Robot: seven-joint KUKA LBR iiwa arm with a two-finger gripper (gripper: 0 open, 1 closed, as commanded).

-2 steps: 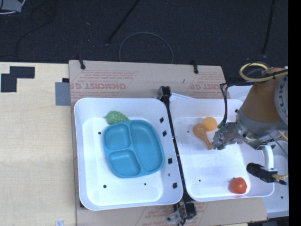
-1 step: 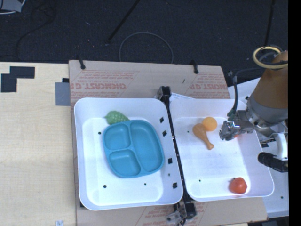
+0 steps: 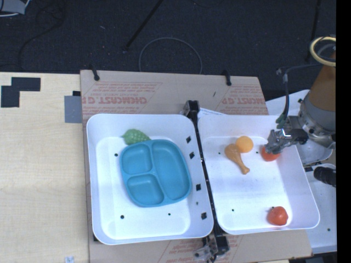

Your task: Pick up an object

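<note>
Two shallow white bins sit side by side on the worktop [image 3: 38, 169], on a sheet of printed cardboard [image 3: 164, 95]. The left bin [image 3: 104, 223] holds a blue divided plate [image 3: 155, 172] with three compartments, lying flat near the bin's middle, and a small green leafy toy [image 3: 135, 136] that touches the plate's far left corner, partly tucked behind its rim. The right bin [image 3: 247, 201] holds four things: an orange ball [image 3: 244, 144] near the far middle, a tan toy drumstick [image 3: 237, 158] lying at a slant just beside and touching the ball, a red toy tomato [image 3: 278, 216] resting alone in the near right corner, well apart from the others, and a flat red piece [image 3: 269, 155] against the bin's right side. The arm [image 3: 323, 100] reaches in from the right, and its pincer [image 3: 277, 141] sits directly over that flat red piece, seemingly touching its top edge. Whether the pincer is spread or closed cannot be told from this angle, nor whether it grips the red piece.
</note>
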